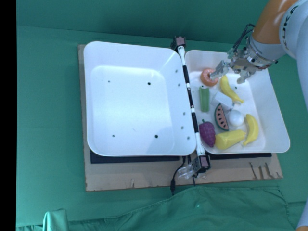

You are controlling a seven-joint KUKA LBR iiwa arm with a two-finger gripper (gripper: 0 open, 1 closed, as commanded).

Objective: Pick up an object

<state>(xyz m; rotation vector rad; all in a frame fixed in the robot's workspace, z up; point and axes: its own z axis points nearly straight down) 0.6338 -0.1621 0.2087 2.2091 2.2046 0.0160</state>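
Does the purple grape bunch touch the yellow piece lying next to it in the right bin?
Touching. In the camera view, the purple grape bunch lies directly against the left end of the yellow piece, with no white bin floor between them.

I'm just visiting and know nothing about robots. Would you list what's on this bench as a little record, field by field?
arm: grey with an orange band, reaching in from the right
gripper: fingers spread, above the right bin, nothing between them
right bin: toy food, including an orange round piece, two bananas, a watermelon slice, purple grapes, a white ball
left bin: white, a few dark specks
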